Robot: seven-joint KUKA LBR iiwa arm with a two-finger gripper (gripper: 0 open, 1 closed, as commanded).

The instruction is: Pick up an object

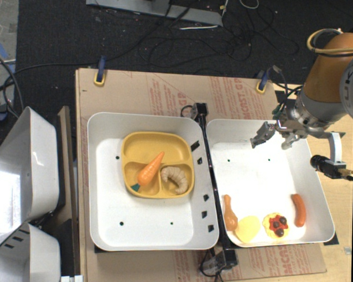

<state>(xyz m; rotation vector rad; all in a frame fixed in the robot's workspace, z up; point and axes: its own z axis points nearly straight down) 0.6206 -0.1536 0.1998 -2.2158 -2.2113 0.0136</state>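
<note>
From my seat the claw (276, 135) hangs over the far right corner of the right bin (268, 169), its two dark fingers spread apart with nothing between them. Below it the right bin's white floor lies bare and smooth across its far half, giving open room before the near rim. Along that near rim sit four small toys: an orange drumstick-shaped piece (229, 212) by the left wall, a pale yellow disc (248, 227) just beside it, a round yellow piece with dark berries (276, 225) next, and a glossy orange-red sausage (299, 209) close to the right wall. None touches the claw; all are well apart from it. Left of the right bin, across the dark divider, the left bin (104, 216) holds a yellow sectioned plate (143, 145). A toy carrot (150, 168) lies tilted across the plate's ridge, and a pale curled shrimp (176, 179) rests in its near right compartment.
</note>
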